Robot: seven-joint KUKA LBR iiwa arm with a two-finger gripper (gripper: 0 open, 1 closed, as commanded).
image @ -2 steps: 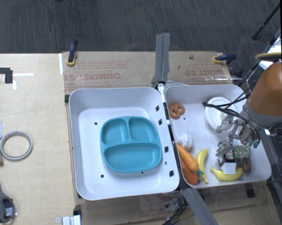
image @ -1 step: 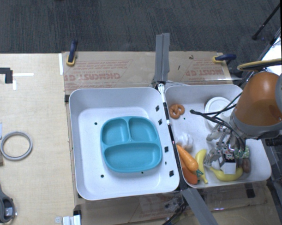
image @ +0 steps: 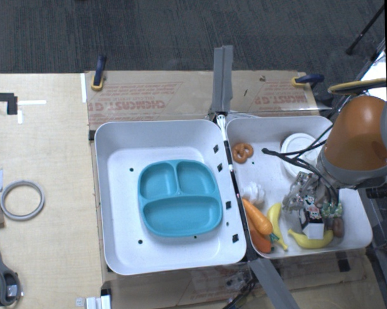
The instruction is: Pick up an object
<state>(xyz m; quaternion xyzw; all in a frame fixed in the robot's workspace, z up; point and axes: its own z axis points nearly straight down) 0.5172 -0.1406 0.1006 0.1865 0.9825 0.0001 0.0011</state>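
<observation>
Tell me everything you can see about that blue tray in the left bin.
The blue tray is a teal, plastic-looking plate with rounded corners, split into three compartments: two small ones at the far side, one wide one nearer the camera. It lies flat, slightly turned, in the middle of the left bin, touching only the bin's white floor.

Two bins are sitting side by side on the bench (image: 41, 143). The left bin (image: 112, 185) is holding a divided plate (image: 180, 198) at its middle. In the right bin (image: 268, 126), the gripper (image: 311, 207) is hanging low over the near right part. Just below the fingers a banana (image: 312, 241) is lying along the near wall. To their left a second banana (image: 276, 222) is lying beside a carrot (image: 256, 218), which is resting against the wall shared by the bins. Beyond the fingers and to the left a pretzel (image: 243, 152) is lying; a small round dish (image: 299, 148) is sitting just behind them. Well to the left on the bench, a tape roll (image: 21, 200) is lying outside the bins.
</observation>
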